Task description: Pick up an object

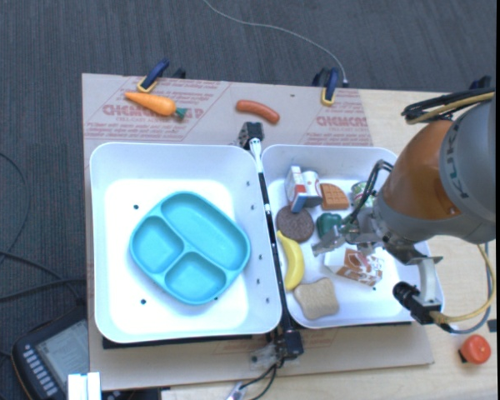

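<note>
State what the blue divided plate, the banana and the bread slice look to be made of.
Blue divided plate: likely moulded plastic, with an even colour, rounded compartment walls and a soft sheen.
Banana: probably a plastic toy, uniformly yellow and smooth.
Bread slice: possibly foam or matte plastic, tan and dull with no shine; hard to tell.

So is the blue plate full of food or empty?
Empty. The blue plate in the left bin shows three bare compartments. The toy food, like the banana, lies in the right bin.
</note>
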Motion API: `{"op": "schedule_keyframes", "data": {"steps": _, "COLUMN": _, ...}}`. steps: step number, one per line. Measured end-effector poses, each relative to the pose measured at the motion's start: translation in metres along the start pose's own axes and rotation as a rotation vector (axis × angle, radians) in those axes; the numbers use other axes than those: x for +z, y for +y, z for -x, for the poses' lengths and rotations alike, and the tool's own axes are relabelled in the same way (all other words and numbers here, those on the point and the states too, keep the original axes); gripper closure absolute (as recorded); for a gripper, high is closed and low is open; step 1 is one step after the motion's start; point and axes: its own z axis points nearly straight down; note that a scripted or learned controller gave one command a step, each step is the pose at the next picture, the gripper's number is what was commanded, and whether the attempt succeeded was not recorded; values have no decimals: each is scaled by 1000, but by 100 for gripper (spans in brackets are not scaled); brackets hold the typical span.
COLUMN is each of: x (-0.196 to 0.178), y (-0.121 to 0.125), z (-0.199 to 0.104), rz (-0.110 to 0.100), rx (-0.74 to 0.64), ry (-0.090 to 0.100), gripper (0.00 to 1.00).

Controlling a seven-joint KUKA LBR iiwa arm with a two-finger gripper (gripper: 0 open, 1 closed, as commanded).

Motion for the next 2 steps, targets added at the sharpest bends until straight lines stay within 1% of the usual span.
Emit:
{"op": "schedule_keyframes", "data": {"steps": 1, "x": 19, "y": -4, "z": 1, "rz": -5, "rx": -3, "ry": 4, "gripper": 0}}
{"op": "schedule_keyframes", "data": {"steps": 2, "x": 21, "y": -4, "z": 1, "rz": -5, "rx": -2, "ry": 4, "gripper": 0}}
